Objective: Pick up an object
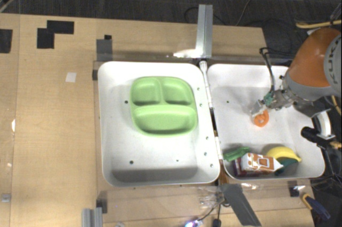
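Camera view, overhead at a slant. Two shallow white bins sit side by side on a wooden bench. The left bin (115, 114) holds a green divided plate (162, 104), three compartments, lying flat slightly above the bin's centre. The right bin (235, 87) holds the rest of the objects.

The arm (318, 63) reaches in from the right, grey with its orange band showing at the right edge of the frame. The gripper (269, 101) is low over the upper middle of the right bin, pointing left and down. Directly at its tip lies a small orange object (260, 119), roughly ring-shaped; a pale or clear piece sits against it on the gripper side. The gripper tip and the orange object look to be touching or just apart; resolution is too poor to settle which. Whether the claw is spread or clenched cannot be told from this view, and nothing is clearly seen between its tips.

Along the near wall of the right bin: a green item (235, 154) at left, a brown and white carton (260, 163) lying on its side just beside it, and a yellow banana (283, 154) to the right, resting against something dark at its lower right end. These three are clustered together, well apart from the orange object
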Controlling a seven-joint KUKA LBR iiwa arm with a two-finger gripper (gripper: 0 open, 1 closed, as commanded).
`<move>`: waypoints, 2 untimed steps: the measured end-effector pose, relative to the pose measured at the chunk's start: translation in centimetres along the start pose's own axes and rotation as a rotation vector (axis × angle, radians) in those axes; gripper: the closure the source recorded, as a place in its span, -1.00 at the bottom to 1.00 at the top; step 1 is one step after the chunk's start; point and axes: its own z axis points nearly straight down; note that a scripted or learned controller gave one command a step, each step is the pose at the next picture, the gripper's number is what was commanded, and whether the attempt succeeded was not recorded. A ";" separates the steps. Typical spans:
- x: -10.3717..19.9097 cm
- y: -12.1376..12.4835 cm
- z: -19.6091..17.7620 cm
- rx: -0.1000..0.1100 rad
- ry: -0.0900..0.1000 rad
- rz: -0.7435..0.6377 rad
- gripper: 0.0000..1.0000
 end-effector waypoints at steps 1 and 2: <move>3.8 3.5 -12.3 0.015 0.001 0.006 1.00; 4.7 6.7 -7.8 0.019 0.002 0.036 1.00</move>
